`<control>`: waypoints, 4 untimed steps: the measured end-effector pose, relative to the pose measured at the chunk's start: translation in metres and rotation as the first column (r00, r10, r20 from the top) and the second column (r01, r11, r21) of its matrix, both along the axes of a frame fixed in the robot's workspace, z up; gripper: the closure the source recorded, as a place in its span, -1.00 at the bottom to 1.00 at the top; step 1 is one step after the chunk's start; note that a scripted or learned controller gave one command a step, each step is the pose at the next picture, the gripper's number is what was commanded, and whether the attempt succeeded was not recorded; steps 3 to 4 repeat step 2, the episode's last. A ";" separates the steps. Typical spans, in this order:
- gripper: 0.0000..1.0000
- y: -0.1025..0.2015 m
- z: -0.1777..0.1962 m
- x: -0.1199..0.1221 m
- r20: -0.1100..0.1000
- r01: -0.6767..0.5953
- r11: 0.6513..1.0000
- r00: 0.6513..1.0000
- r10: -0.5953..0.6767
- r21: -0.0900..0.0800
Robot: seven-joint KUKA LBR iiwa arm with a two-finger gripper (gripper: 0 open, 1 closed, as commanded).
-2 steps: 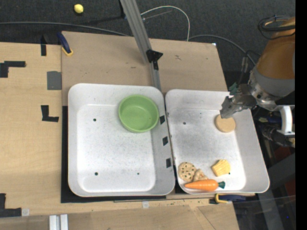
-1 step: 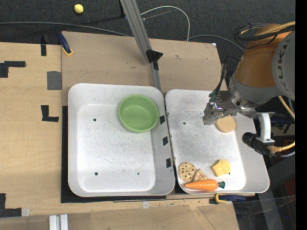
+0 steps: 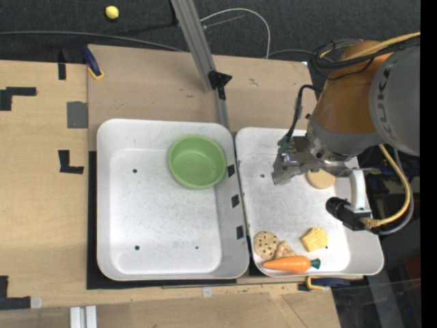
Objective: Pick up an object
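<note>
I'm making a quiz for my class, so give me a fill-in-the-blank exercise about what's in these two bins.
1. The green bowl sits in the ____ bin.
2. The carrot lies along the right bin's ____ edge.
3. Just left of the yellow piece lies a round ____.
4. The gripper hangs over the ____ bin.

Missing words: left; near; cookie; right
</note>
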State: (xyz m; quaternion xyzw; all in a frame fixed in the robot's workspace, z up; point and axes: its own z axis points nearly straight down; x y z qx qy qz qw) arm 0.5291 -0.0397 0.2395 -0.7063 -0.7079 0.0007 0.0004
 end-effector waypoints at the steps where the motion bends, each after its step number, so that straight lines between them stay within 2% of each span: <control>1: 1.00 0.047 -0.012 -0.011 -0.003 -0.003 1.000 1.000 0.003 0.002; 2: 1.00 0.097 -0.022 -0.022 -0.003 -0.004 1.000 1.000 0.004 0.002; 4: 1.00 0.097 -0.022 -0.022 -0.003 -0.004 1.000 1.000 0.004 0.002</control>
